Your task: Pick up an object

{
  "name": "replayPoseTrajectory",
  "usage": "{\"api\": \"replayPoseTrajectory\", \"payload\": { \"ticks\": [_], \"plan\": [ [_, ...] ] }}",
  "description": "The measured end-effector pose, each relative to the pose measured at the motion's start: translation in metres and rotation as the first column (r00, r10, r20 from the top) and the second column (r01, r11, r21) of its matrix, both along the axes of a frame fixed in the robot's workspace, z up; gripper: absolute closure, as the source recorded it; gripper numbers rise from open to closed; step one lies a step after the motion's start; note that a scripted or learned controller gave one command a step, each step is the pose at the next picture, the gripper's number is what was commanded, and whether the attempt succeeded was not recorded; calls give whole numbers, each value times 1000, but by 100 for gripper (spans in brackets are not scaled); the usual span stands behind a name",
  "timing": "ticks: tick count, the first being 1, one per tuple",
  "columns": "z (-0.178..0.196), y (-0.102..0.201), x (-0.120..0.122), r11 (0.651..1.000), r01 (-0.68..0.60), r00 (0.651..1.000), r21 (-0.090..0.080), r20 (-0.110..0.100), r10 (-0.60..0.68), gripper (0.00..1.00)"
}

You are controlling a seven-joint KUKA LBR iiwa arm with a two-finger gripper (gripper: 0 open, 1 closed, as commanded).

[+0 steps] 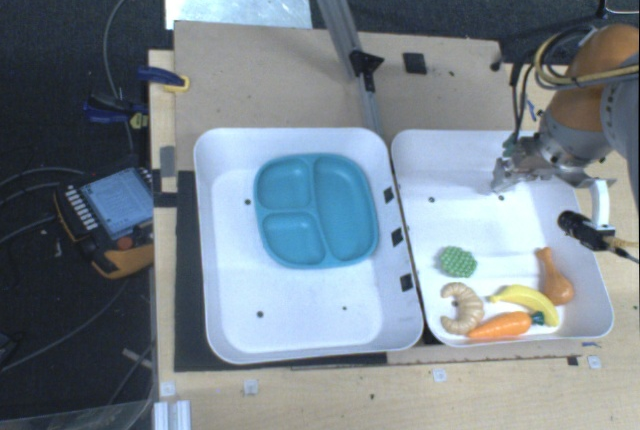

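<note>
Looking past the gripper (503,180), whose finger state we cannot tell, we see the toy food well below it in the right bin (440,153) — green ball (458,262), croissant (461,306), carrot (498,326), banana (524,299), drumstick (554,277) — while the left bin (225,258) holds a blue divided plate (315,209).

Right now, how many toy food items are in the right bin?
5, all toward its near edge: green piece, croissant, carrot, banana, drumstick. None looks hidden.

A divided plate (317,210) lies in the left bin (225,318); toy foods (500,308) in the right bin (440,158).
</note>
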State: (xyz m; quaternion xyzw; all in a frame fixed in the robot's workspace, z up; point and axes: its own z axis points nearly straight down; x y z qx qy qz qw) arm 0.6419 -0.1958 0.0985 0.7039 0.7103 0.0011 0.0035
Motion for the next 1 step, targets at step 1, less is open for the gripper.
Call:
{"api": "replayPoseTrajectory", "payload": {
  "ticks": [1],
  "plan": [
    [65, 3, 4, 1000, 2, 1000, 1, 1, -2, 100]
  ]
}}
